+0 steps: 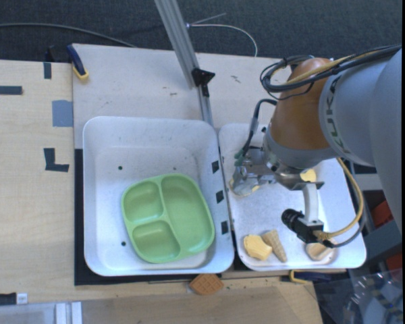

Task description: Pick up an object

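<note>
My gripper (242, 183) is low in the right bin (344, 262), close to its left wall. A small pale yellowish bit (254, 187) shows right by the gripper's tip; I cannot tell whether it is held. At the bin's front lie a yellow lump (257, 248), a tan cone (276, 244) beside it, and a tan rounded piece (316, 251) farther right. Another small yellow piece (309, 175) peeks out under the wrist. The arm hides the back of this bin.
The left bin (98, 181) holds a green divided plate (167, 217). A brown waffle-like cookie (206, 284) lies on the bench in front of the bins. A grey metal pole (179, 29) slants down to the bins' back edge.
</note>
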Tool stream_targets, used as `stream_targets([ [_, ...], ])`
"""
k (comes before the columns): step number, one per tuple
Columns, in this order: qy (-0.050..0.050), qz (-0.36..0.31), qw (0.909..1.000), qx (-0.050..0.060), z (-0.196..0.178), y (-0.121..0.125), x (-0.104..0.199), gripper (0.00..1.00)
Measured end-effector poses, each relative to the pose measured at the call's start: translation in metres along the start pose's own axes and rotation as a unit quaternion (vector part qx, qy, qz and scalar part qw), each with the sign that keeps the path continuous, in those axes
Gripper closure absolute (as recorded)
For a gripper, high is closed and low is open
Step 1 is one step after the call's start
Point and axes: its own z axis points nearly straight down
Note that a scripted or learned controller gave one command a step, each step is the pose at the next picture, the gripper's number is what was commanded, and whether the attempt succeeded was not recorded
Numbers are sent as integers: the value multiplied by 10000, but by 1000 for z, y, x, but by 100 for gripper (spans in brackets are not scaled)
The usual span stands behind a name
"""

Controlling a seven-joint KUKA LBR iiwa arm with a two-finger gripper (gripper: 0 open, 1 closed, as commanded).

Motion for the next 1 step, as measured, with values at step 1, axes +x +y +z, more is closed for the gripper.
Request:
stream_targets([
  [1, 1, -5, 10000, -11, -14, 14, 58, 100],
])
